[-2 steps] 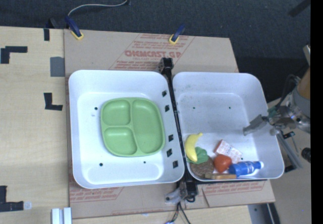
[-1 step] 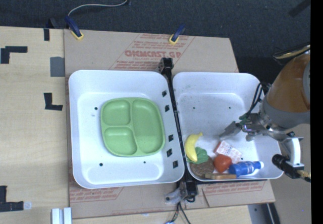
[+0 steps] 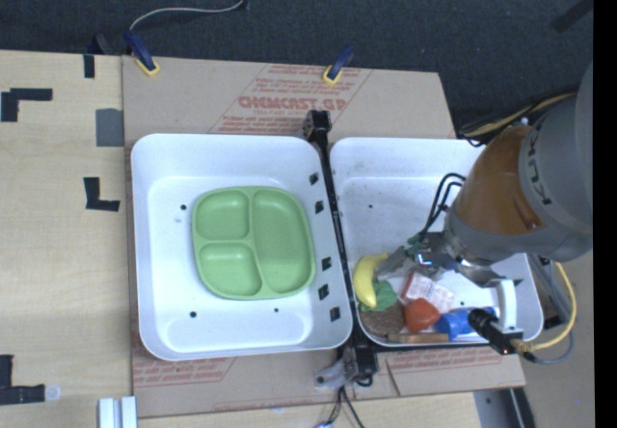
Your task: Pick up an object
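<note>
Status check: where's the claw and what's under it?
Claw low in right bin. Over pile: banana, red item. Arm hides part of pile.

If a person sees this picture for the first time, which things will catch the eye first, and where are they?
The light green divided plate stands out most, lying alone in the middle of the left bin. Next comes the grey arm with its orange band, reaching from the right down into the right bin. Under it sits a small colourful pile at the near edge: a yellow banana, a red object and a blue object.
</note>
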